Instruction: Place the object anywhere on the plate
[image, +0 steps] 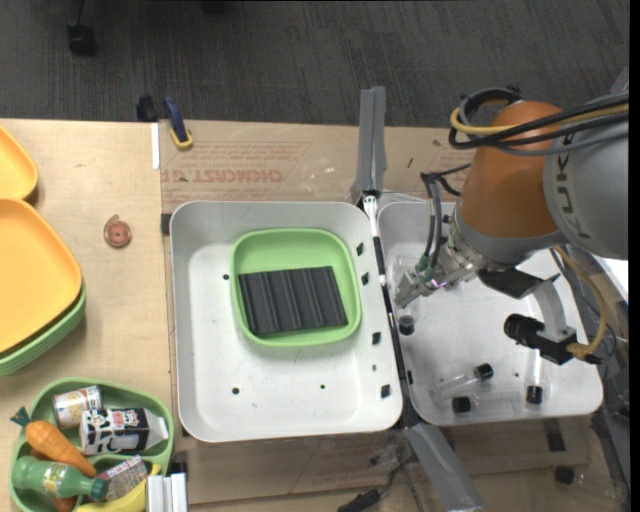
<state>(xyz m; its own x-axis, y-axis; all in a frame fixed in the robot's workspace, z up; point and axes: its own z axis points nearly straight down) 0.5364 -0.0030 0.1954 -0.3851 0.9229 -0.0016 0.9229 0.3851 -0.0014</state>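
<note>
Camera view, from above: the dark ribbed slab (292, 300) lies flat inside the green plate (345, 250), which sits in the left bin (200, 380). I judge this slab to be the task's object, so the placing looks done.

My gripper (412, 288) is over the right bin (500, 390), just beside its left wall. Whether it is open or closed I cannot tell, because the tip is small and pale against the white floor. I see nothing held in it.

The risk I see is the wall between the bins. If I travel left while this low, I could strike it, shake the bin, and make the slab slide.

My arm enters from the right, its orange band above the right bin, the wrist leaning down and to the left.
</note>
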